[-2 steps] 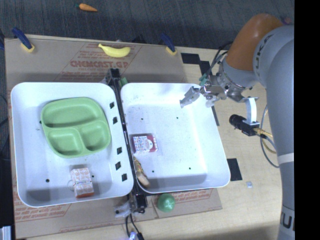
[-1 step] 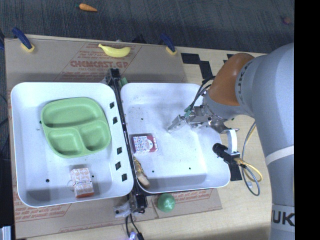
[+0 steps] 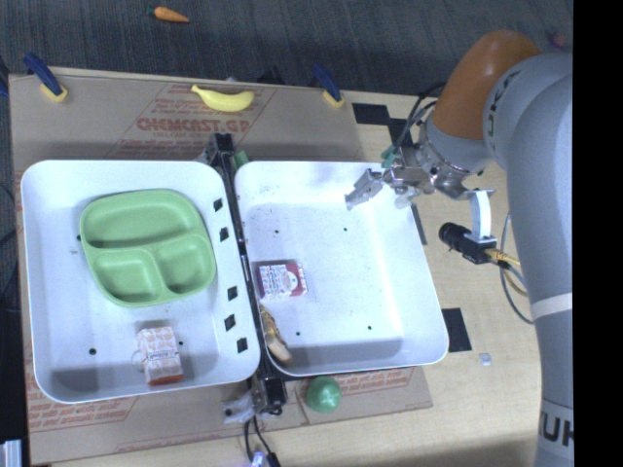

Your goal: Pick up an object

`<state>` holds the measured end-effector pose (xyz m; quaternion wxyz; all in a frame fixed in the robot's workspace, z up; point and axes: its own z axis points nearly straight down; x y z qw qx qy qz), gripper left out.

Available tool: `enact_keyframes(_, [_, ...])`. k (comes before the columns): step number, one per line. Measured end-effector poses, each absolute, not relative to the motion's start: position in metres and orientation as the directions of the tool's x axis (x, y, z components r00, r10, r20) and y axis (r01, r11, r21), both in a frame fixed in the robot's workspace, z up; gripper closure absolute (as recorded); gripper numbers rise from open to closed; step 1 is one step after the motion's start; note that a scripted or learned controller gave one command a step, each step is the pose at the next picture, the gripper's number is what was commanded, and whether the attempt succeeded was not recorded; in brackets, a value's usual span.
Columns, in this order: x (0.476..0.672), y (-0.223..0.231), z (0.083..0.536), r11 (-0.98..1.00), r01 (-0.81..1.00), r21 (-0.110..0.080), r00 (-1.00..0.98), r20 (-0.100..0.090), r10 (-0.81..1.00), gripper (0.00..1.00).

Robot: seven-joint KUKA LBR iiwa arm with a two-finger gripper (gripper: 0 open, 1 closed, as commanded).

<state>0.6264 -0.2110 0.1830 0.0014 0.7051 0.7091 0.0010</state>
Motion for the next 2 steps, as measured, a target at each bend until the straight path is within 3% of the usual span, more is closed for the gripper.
enact_keyframes(1, [0.606,-0.163,0.091,0.008,1.0,-0.004,-0.008,0.001,1.0,0.0])
enact_keyframes(2, [0.555,-0.212,0.187,0.004,1.0,0.0,-0.004,-0.001,1.0,0.0])
